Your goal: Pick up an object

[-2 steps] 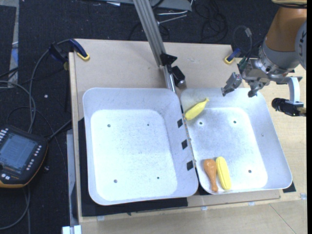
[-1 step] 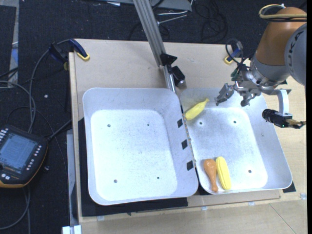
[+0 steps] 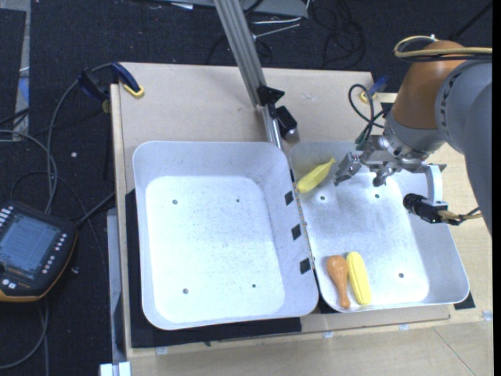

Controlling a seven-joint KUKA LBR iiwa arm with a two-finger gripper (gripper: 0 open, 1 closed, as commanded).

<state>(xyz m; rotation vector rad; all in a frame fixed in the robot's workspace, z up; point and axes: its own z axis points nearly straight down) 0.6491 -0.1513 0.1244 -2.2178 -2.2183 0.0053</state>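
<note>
An orange toy (image 3: 339, 276) and a yellow corn-like piece (image 3: 358, 277) lie touching at the right bin's (image 3: 438, 276) near edge, well below the tool (image 3: 362, 172). The tool hovers over the bin's far end, fingers apart, gripping nothing. A yellow object (image 3: 315, 175) lies just left of it.
</note>
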